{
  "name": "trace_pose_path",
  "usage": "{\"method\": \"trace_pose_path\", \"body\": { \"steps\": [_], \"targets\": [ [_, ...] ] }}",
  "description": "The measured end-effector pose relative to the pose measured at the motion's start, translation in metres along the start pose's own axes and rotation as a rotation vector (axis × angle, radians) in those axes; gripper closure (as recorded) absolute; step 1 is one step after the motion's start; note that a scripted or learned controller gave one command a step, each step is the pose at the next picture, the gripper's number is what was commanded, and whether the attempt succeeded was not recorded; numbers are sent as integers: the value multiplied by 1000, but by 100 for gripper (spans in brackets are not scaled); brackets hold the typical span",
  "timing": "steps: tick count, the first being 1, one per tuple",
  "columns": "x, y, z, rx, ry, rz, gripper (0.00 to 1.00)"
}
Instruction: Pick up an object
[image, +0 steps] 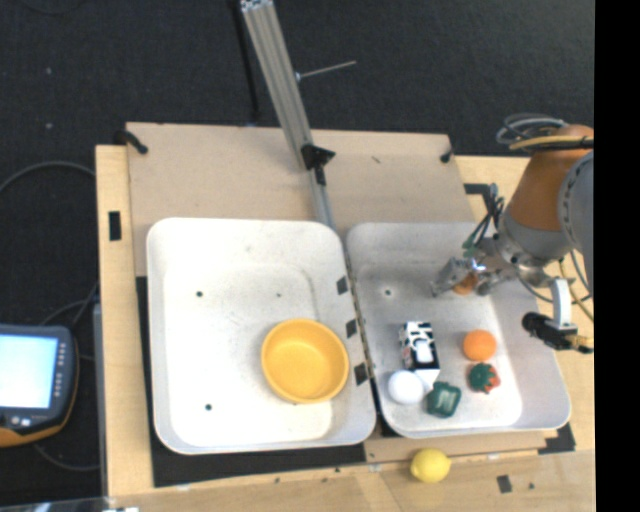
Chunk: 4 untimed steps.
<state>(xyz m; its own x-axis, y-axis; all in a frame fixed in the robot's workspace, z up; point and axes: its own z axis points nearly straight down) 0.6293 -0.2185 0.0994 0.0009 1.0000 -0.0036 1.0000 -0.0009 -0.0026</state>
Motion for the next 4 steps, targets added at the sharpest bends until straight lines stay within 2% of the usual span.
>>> {"method": "trace_pose_path", "body": {
  "steps": [1, 3, 4],
  "targets": [
    [-1, 2, -14, -7, -2, -1, 100],
    [-3, 4, -113, -11, 2, -4, 100],
    [57, 14, -124, -7, 5, -9, 100]
  ]
}}
